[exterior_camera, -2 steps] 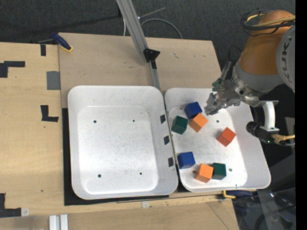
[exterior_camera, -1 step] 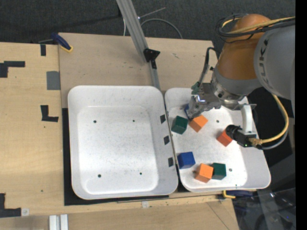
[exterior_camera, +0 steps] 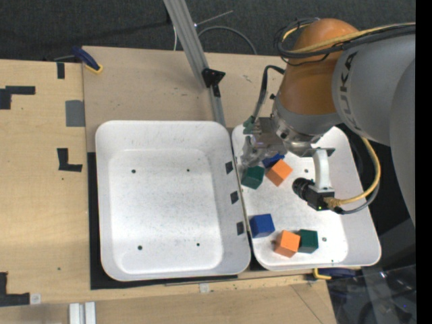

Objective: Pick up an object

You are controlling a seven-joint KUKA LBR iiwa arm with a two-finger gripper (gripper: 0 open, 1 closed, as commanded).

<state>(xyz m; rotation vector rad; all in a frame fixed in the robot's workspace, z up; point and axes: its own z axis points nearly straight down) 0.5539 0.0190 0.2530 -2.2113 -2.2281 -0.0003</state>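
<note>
The fingers [exterior_camera: 255, 155] hang right above the green block [exterior_camera: 253, 177]; I cannot tell their state. The orange block [exterior_camera: 279, 173] beside it could get bumped.

Single fixed camera above surface [exterior_camera: 155, 79] — looks down at slant, mid distance; both bins [exterior_camera: 108, 201] in frame — arm [exterior_camera: 378, 79] enters from right.

A: Backdrop?
B: Tan wooden bench [exterior_camera: 155, 90] with black tape marks [exterior_camera: 65, 159], dark carpet floor [exterior_camera: 101, 12] behind it. Grey metal pole [exterior_camera: 192, 39] slants up-left of the tool.
A: Light?
B: Even.
</note>
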